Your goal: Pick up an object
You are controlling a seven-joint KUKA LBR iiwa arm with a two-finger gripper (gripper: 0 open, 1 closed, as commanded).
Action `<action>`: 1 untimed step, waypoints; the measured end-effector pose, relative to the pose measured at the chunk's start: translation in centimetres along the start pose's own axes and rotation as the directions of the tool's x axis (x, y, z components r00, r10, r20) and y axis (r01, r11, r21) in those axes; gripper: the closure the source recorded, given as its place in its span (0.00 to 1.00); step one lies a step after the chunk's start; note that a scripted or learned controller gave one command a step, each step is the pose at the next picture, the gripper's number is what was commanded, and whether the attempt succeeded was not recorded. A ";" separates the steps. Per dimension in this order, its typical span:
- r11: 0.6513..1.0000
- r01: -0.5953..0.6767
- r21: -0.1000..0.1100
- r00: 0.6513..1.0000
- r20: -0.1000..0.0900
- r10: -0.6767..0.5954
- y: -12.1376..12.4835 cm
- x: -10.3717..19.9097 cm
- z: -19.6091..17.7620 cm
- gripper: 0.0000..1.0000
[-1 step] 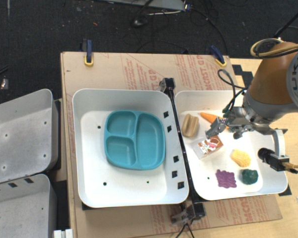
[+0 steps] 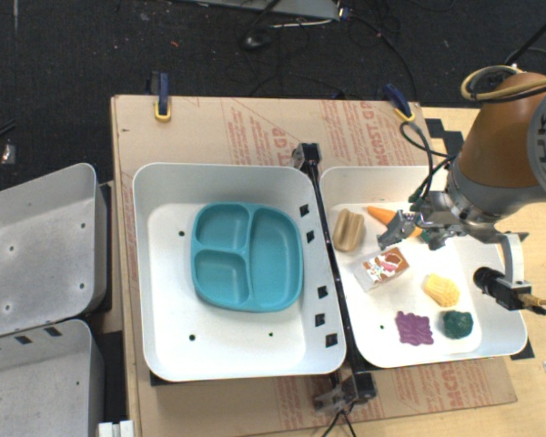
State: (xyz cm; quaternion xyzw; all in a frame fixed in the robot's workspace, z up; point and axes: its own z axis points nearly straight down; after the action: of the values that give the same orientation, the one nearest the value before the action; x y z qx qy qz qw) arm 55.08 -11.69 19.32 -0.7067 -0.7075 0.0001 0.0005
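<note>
My gripper point(image 2: 414, 232) hangs over the upper middle of the right bin point(image 2: 500, 344), open, with nothing between its fingers. It is right beside the thick end of an orange carrot point(image 2: 379, 214), which lies just to its left. A tan bread-like piece point(image 2: 348, 229) lies further left near the bin's wall. Below the gripper is a small red and white snack packet point(image 2: 385, 268). A yellow corn piece point(image 2: 441, 289), a purple grape bunch point(image 2: 413, 328) and a dark green piece point(image 2: 456, 323) lie toward the bin's front.
The left bin point(image 2: 159, 244) holds a teal divided plate point(image 2: 247, 256). A black divider with clips point(image 2: 326, 262) runs between the bins. The arm's grey and orange body point(image 2: 505, 148) overhangs the right bin's far right side. White trays point(image 2: 36, 244) lie left of the bench.
</note>
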 end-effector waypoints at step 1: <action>1.000 0.001 0.003 1.000 0.000 -0.001 0.6 0.7 4.9 0.00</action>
State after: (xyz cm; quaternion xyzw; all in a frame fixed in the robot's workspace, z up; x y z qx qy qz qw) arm 55.69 -10.96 14.39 -0.7063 -0.7080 0.0011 0.0016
